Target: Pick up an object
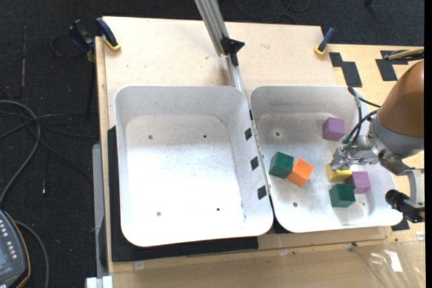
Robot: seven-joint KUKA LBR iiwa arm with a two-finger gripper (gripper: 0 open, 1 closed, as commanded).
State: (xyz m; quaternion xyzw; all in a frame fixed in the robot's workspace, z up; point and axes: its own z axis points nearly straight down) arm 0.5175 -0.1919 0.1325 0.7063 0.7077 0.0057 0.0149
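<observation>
The pincer (342, 166) sits low in the right bin (283, 101) over a yellow block (335, 174); whether it pinches it, I cannot tell. Green (281, 164), orange (301, 171) and purple (333, 128) cubes lie nearby. No legible writing.

Arm (405, 111) reaching in from right, hand (343, 162) lowered.

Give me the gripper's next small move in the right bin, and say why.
Probably lower a little straight onto the yellow block and close. The gripper sits just above that block in the right bin, and nothing shows held yet. A purple block and a green block crowd it closely, so sideways motion risks knocking them.
</observation>
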